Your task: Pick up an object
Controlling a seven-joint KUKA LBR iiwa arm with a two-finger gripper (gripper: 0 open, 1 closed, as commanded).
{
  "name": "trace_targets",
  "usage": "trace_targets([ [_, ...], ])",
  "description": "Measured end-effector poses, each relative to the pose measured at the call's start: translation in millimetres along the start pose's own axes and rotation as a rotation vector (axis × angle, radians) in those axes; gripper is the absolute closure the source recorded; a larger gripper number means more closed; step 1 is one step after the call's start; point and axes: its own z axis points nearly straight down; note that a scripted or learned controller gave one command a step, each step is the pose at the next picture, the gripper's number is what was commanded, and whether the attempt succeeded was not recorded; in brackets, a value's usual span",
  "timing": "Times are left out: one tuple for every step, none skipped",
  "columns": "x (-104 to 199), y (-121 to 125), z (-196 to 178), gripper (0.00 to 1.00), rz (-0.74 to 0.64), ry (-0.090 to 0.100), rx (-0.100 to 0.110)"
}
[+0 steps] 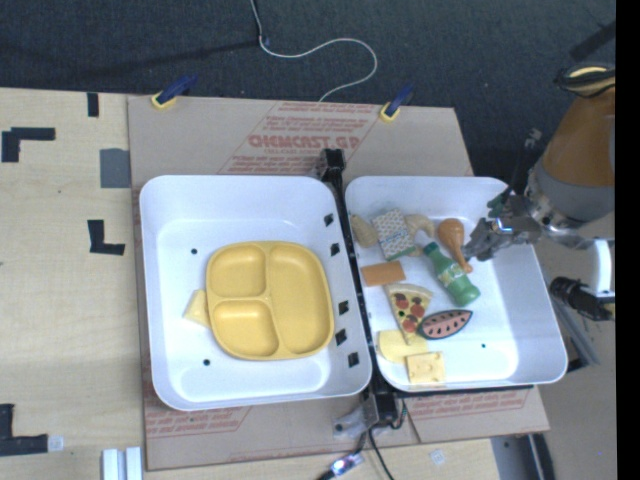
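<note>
Two bins from my seat — tray on the left, toy food on the right.

In the left bin (160, 268) I see a yellow divided tray (270, 298) at the centre. The right bin (530, 338) holds a pizza slice (409, 306) and a watermelon slice (445, 323) toward 6 o'clock, and a green bottle (452, 275) near the middle. The gripper (487, 236) sits at 3 o'clock of the bottle's neck — whether its fingers are spread or closed, I cannot tell.
</note>
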Motion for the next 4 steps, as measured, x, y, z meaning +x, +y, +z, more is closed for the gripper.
trace_targets([
  [0.9, 0.5, -21.7, 1.0, 0.001, 0.001, 0.003],
  [53.9, 0.3, -16.1, 1.0, -0.002, 0.001, 0.005],
  [104.1, 18.4, -9.2, 1.0, -0.002, 0.001, 0.005],
  [113.4, 28.7, -17.4, 1.0, 0.001, 0.001, 0.004],
])
